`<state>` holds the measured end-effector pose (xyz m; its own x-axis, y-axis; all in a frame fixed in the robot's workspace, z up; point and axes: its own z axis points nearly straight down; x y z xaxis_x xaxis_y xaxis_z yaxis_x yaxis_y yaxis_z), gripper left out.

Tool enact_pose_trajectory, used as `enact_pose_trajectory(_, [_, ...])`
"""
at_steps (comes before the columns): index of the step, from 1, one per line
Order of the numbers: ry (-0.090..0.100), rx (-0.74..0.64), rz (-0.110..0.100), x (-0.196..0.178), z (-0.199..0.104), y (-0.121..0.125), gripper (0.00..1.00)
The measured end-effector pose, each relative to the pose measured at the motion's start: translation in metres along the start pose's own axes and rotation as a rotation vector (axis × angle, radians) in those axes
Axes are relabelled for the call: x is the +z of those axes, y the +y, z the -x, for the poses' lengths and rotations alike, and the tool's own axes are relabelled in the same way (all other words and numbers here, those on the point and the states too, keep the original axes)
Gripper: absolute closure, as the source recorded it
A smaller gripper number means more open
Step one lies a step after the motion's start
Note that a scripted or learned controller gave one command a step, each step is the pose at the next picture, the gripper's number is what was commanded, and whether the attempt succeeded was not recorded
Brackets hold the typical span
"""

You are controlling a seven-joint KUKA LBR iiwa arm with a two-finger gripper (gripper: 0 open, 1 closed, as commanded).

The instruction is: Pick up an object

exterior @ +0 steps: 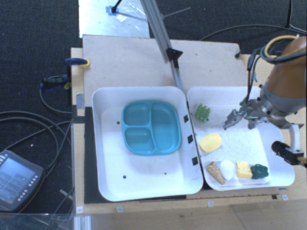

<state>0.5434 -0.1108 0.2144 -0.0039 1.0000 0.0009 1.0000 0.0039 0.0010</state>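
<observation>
Over the right bin's far-right part, the gripper hangs with jaws spread and nothing between them, the green toy near the bin's far-left corner, the yellow piece by its left edge.

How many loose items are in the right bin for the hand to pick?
6: green piece near the top left, yellow lump mid-left, and along the bottom, cone, white egg, yellow block, dark green piece.

The arm is cut off by the picture's right edge. Its gripper looks too small and blurred to judge.
</observation>
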Motion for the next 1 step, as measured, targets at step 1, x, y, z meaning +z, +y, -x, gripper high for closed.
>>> enact_pose_trajectory(1, [0.0, 0.002, 0.001, -0.0001, 0.0, 0.0001, 0.0])
